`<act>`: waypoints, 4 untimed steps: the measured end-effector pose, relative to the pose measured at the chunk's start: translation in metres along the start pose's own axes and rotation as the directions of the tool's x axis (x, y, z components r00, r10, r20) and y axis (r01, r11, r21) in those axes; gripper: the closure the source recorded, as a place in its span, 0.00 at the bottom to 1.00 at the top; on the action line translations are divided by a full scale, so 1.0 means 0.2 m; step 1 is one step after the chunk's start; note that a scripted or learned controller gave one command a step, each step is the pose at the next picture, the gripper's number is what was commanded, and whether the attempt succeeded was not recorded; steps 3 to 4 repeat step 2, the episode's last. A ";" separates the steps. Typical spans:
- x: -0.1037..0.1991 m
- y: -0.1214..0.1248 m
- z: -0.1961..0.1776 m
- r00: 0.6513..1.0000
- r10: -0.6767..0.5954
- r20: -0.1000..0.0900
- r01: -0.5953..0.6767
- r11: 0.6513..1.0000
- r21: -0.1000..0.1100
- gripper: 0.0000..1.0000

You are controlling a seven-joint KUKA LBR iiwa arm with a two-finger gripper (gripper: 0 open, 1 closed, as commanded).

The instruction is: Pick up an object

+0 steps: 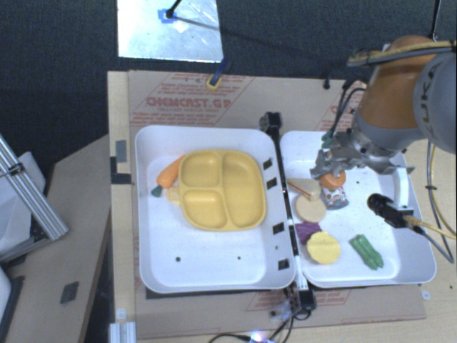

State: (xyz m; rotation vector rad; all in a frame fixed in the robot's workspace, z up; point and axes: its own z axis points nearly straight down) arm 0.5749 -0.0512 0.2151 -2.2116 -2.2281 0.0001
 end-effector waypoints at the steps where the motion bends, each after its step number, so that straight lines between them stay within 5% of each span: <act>1: -0.02 -0.07 -0.02 1.000 0.006 0.001 -0.006 1.000 -0.001 1.00; 4: -0.06 -0.04 -0.08 1.000 0.006 0.002 -0.006 1.000 -0.004 1.00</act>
